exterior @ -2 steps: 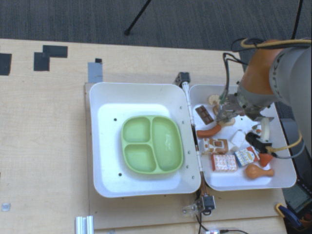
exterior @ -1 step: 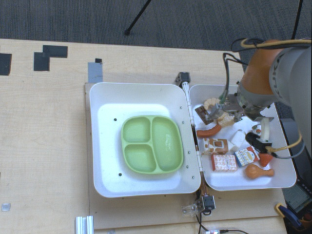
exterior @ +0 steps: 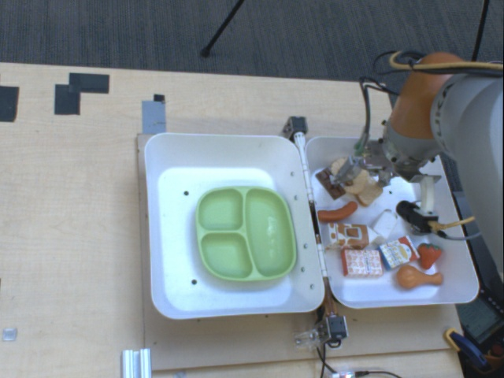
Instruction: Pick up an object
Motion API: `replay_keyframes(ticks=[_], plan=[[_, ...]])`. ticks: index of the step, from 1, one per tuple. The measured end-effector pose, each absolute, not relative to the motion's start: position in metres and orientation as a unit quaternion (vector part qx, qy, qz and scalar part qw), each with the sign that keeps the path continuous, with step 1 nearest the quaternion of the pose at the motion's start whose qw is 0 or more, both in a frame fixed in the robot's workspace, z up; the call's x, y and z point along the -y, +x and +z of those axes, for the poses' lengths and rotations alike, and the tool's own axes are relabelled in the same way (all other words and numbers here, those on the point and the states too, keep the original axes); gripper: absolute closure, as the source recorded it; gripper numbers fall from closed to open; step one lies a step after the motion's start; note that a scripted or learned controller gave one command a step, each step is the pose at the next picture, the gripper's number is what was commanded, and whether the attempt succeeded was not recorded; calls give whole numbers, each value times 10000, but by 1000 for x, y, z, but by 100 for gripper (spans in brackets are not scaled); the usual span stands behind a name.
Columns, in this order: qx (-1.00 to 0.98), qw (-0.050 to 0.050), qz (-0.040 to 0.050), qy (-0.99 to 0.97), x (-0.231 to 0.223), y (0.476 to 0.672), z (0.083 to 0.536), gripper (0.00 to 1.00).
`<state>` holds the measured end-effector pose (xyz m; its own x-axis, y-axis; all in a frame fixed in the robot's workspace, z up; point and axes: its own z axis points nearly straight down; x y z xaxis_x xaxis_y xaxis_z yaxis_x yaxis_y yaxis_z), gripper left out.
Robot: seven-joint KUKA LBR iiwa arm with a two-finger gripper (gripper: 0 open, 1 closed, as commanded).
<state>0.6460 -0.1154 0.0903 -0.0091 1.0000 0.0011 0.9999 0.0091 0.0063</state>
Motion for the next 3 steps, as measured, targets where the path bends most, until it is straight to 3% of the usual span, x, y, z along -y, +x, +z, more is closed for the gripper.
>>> replay_keyframes(ticks=[1,2,3], plan=[[-7118,41,46,7024,115,648,103,100],[-7093,8,17,7049,57,596,185,100],[-7096,-1,11,7046,20,556,218,100]])
